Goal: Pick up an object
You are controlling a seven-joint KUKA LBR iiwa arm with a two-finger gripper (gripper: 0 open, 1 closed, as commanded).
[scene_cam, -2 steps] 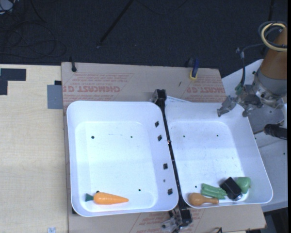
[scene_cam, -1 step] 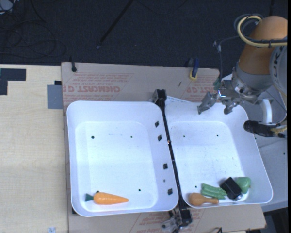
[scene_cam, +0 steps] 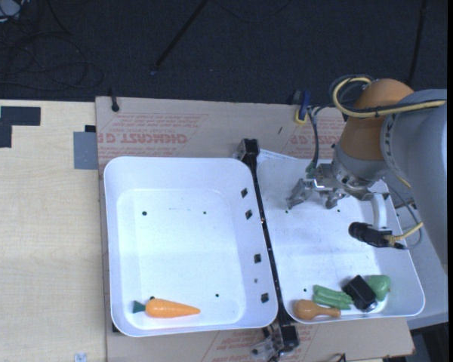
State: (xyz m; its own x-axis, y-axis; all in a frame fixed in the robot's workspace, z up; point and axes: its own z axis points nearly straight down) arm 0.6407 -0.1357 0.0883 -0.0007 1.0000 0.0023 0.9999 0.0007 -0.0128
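A smooth, tapered orange carrot (scene_cam: 171,308) is seen lying in the glossy white left bin (scene_cam: 128,179), while the gripper (scene_cam: 315,192) is held spread above the right bin (scene_cam: 408,292), nothing pinched.

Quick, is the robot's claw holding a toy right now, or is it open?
Gripper: over the right bin, above bare floor with no toy between its fingers; whether it is open or shut cannot be told.

Right bin (scene_cam: 287,277) middle open; toys (scene_cam: 347,296) crowd its near edge.
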